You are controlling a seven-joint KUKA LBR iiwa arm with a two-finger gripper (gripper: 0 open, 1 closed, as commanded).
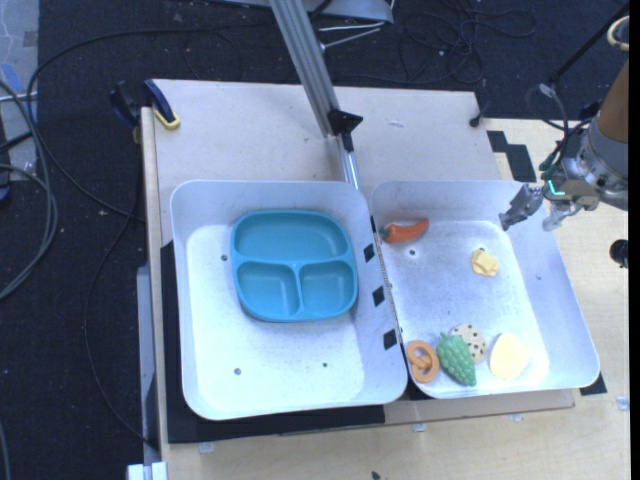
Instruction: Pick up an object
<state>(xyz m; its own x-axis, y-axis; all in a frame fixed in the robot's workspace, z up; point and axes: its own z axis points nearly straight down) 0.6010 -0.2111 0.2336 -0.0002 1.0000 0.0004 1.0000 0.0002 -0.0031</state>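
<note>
Gripper position: we find the gripper (533, 208) at the far right corner of the right bin (560, 298), over its upper rim, carried by the arm entering from the right of the view.
Gripper state: we see two fingers spread apart with bare space between them, and nothing pinched.
Nearest candidate: we judge the small yellow piece (485, 262) to be the closest object, lying below and slightly left of the gripper in the view, on the bin floor and apart from the other things.
Second candidate: the orange carrot-like piece (404, 231) lies well to the left of the gripper, against the bin's left wall, with its long axis running roughly left to right.
Near-edge cluster: the pretzel (422, 359), the green piece (457, 359), the speckled round piece (469, 340) and the pale yellow piece (508, 356) sit close together along the near rim, well apart from the gripper; the green piece and the speckled one appear to touch.
Left bin: we note a blue divided tray (294, 265) in the left bin (270, 368), across the divider from the gripper.
Governing relation: in our judgement the coming move is a short reach down the view and slightly left towards the small yellow piece, whose long axis we cannot tell.
</note>
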